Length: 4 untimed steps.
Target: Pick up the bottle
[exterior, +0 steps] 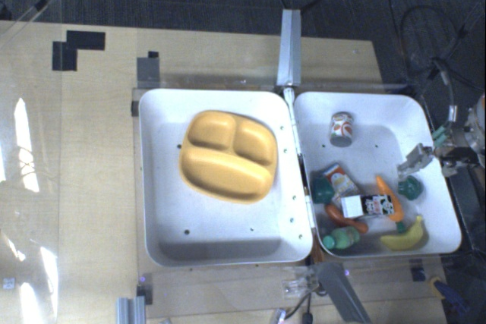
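bottle (410, 187), taken here to be the small teal piece by the right wall of the right-hand bin (380, 104), is sitting on the bin floor, and that reading is a judgement, because the thing is too small and blurred to be sure of. it is lying just beside the orange carrot (386, 193) and above the banana (402, 237), a little apart from the crowded heap at the bin's near side.

the arm (465, 139) is reaching in over the bin's right rim, and the pincer (416, 157) is hanging just above and beside the teal piece. whether it is touching the piece is not showing. whether the pincer is open or closed cannot be told from this angle; nothing is showing as gripped in it.

elsewhere in that bin, a small can-like piece (342, 127) is standing alone toward the far side, a green and white carton (335, 181) is leaning near the divider, a white box (351, 206) and a black and white pack (377, 203) are lying in the middle of the heap, and a green object (339, 239) is resting in the near left corner. the left bin (163, 163) is carrying a yellow moulded tray (228, 155).

as for progress, the approach is looking nearly done, with the pincer placed close by the target. the grasp itself and the lift are both looking like work not yet done, since the bottle is sitting down in the bin.
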Motion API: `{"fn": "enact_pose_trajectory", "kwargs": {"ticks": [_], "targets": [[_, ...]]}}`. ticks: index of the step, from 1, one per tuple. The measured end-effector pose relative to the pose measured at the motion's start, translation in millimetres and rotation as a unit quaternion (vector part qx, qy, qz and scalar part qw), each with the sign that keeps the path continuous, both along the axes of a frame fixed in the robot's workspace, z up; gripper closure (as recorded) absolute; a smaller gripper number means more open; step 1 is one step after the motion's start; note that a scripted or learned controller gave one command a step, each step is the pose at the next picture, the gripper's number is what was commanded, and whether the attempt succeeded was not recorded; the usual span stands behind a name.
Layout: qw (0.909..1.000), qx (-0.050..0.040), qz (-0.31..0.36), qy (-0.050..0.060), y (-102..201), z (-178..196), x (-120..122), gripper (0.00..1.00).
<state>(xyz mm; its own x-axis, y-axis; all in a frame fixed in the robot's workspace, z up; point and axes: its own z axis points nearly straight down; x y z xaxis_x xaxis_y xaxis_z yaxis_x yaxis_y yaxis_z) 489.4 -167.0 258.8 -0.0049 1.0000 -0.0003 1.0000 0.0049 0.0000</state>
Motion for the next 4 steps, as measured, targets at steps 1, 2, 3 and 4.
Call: {"fn": "enact_pose_trajectory", "kwargs": {"ticks": [1,2,3,4], "targets": [[0.9978,0.0005,-0.066,0.000,-38.7,-144.9,34.8,0.00],[0.9956,-0.0004,-0.093,-0.005,-1.9,-171.9,63.9,0.00],[0.9957,0.0001,-0.092,-0.007,-1.1,-162.1,66.8,1.00],[0.9957,0.0003,-0.092,-0.007,-0.9,-162.1,66.8,0.00]]}}
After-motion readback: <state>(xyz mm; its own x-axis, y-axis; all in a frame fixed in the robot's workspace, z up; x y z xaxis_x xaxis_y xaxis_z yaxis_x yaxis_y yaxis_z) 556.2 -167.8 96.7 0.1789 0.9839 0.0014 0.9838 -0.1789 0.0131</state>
